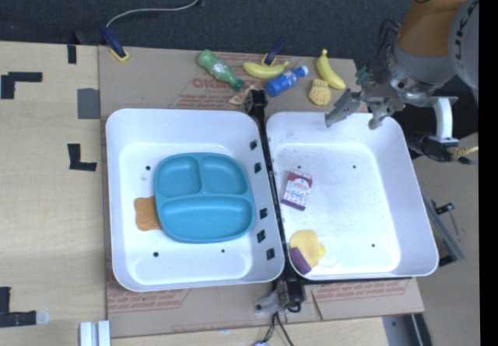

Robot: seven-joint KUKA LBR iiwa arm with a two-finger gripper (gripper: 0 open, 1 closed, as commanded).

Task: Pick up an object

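While my arm reaches in from the right, my gripper hangs over the far rim of the right bin, its two dark fingers spread apart with nothing between them. Just beyond the gripper, on the cardboard behind the bins, lie a small yellow corn-like toy and a yellow banana; further left along the same strip sit a blue bottle, a second banana and a green bottle, all outside the bins. Inside the right bin, well apart from my fingers, a small red and white packet lies flat near the bin's left wall, about midway along it. Nearer the front left corner of that bin rests a yellow object with a purple part, close to the wall; what it is I cannot tell. A few dark specks are scattered over the bin floor. Black clips run down the seam where the two bins meet. The left bin holds a blue divided plate lying flat near its middle, and an orange piece lies against the plate's left edge, partly tucked under it. Both bins sit on cardboard over a pale wooden bench. A blue clamp and a pale cable lie at the bench's far edge.
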